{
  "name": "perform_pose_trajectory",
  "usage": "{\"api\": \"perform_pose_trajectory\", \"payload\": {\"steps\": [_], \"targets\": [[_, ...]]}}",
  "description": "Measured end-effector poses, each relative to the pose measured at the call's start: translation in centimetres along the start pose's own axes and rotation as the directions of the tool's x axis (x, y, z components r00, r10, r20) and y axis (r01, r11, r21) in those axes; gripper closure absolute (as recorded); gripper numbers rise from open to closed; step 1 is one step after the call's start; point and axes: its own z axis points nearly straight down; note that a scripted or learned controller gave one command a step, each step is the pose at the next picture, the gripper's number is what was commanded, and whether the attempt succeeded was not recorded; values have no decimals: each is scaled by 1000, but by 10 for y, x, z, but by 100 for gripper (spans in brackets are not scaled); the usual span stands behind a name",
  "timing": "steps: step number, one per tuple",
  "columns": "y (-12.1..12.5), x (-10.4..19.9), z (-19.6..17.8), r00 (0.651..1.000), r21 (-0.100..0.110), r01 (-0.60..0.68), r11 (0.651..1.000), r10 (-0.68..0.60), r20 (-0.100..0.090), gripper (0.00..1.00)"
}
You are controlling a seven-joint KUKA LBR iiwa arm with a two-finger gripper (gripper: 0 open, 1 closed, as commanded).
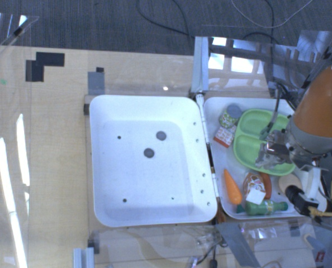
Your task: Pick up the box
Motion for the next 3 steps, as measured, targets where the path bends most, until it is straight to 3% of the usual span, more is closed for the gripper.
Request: {"api": "perform_pose_trajectory", "payload": {"steps": [1,2,3], "targets": [[58,-53,-6,1000,-1,-3,1000,3,2,100],[58,-53,-6,1000,-1,-2,1000,2,2,0],[34,-10,114,996,-4,-91,996,91,-5,0]]}}
